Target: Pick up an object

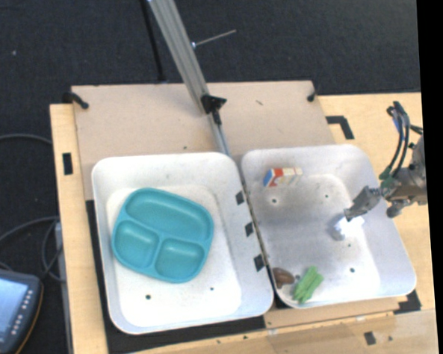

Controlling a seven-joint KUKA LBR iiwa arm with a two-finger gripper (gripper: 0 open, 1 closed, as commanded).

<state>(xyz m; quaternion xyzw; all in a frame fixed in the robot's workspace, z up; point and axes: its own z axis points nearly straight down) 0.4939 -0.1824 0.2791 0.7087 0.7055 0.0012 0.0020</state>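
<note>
Teal divided plate point(163, 234) seated in left bin point(117, 179). In right bin point(371, 172): red-white-blue box point(280, 176) near the back wall, brown object point(283, 276) and green object point(307, 285) at the front edge, touching. Gripper point(346, 225) seen over right bin's centre-right, nothing visibly grasped; grip state cannot be told.

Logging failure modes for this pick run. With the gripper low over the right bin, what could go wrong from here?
1. The gripper sits over bare bin floor; closing here would likely grab nothing.
2. The green leafy object and small brown object lie against the right white bin's front wall, so fingers may hit the wall.
3. The small red, white and blue box lies near the back wall, similarly awkward.
</note>
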